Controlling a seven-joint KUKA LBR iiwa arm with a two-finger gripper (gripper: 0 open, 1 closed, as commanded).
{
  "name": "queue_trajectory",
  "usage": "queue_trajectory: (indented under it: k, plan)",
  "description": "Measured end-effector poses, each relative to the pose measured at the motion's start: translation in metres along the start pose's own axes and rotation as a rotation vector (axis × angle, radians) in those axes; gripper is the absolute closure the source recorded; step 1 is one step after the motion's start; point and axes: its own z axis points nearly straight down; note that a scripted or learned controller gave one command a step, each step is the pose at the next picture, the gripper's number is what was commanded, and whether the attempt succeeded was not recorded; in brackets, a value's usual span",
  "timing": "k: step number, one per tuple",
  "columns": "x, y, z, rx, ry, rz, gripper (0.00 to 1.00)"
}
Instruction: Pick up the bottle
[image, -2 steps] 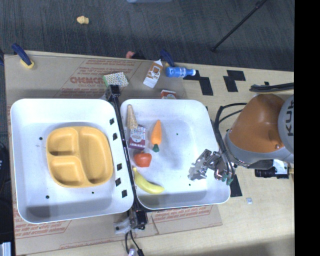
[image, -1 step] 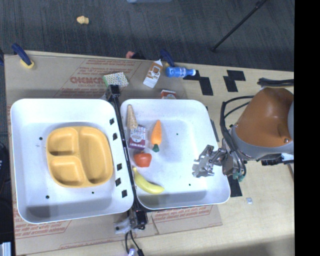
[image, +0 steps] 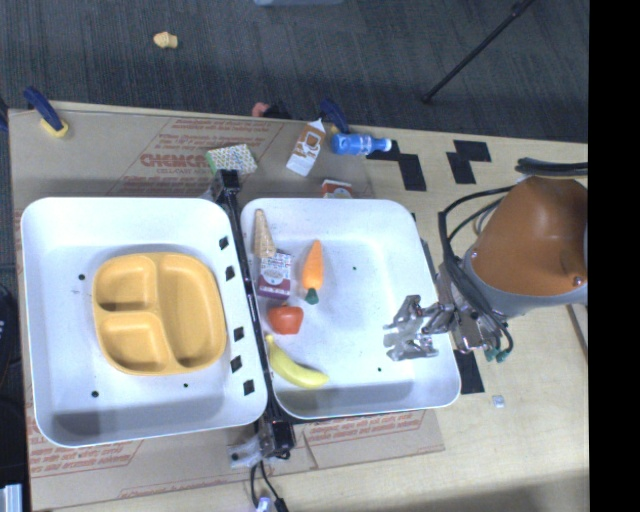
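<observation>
A small blue bottle (image: 352, 144) lies on its side on the bench behind the right bin (image: 400, 225), outside its rim. My gripper (image: 403, 330) hovers low over the right side of the right bin, far from the bottle. Its two metal fingers (image: 407, 311) stand apart, open, with only white bin floor between them. The grey arm with its orange band (image: 535, 240) reaches in from the right.
The right bin holds an ice cream cone (image: 262, 234), a small carton (image: 275, 274), a carrot (image: 313, 266), a tomato (image: 286, 319) and a banana (image: 295, 368) along its left half. A yellow divided plate (image: 160, 310) sits in the left bin (image: 60, 400). Small packets (image: 306, 148) lie beside the bottle.
</observation>
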Motion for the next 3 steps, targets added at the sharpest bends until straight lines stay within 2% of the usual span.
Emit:
queue_trajectory:
  k: [1, 2, 3]
  plan:
    - [-0.007, 0.0, -0.028, 0.0, 0.0, -0.138, 1.0]
    - [-0.004, 0.0, -0.02, -0.001, 0.003, -0.261, 1.0]
    - [-0.009, 0.0, -0.011, -0.001, 0.001, -0.677, 1.0]
